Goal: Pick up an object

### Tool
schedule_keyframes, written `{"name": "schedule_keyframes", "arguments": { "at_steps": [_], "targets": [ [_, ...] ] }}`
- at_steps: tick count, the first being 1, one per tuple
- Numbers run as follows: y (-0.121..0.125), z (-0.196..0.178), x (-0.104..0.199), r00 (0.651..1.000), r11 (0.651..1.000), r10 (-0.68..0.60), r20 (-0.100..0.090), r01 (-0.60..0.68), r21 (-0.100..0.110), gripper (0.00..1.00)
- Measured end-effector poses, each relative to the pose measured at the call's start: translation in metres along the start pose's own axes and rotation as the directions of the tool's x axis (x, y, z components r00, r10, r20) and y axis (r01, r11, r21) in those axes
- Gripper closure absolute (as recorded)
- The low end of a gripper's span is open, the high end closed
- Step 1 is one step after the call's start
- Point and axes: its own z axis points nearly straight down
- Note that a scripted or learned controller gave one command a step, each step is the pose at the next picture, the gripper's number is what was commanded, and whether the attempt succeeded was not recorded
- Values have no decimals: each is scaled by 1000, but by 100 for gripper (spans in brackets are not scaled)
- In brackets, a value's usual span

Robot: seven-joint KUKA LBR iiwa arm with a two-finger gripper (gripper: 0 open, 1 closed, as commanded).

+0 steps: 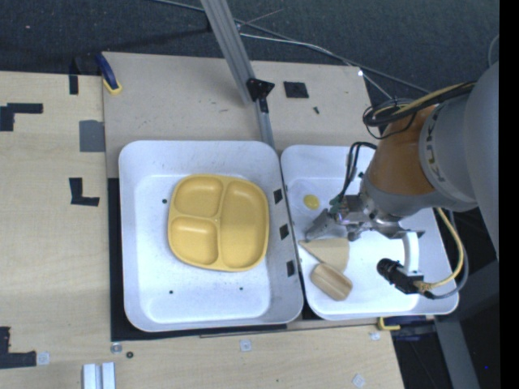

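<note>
My gripper (321,227) is low in the right bin (430,292), near its left wall, at the end of the grey arm with the orange band. Just below it lies a pale cream flat piece (331,254), touching or nearly touching the gripper's tip. A tan wooden block (332,282) rests at the front of the bin, against the cream piece. A small yellow round object (311,203) sits a little above the gripper. Nothing can be seen held.
The left bin (146,241) holds a yellow divided plate (218,222) in its middle. A slanted grey pole (235,47) comes down to the bins' shared back edge. A black cable and connector (399,274) hang off the wrist over the right bin.
</note>
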Motion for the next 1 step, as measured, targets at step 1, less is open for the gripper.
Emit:
{"name": "schedule_keyframes", "arguments": {
  "at_steps": [1],
  "targets": [
    [1,17,0,1000,1000,0,2,0,-8,0]
  ]
}}
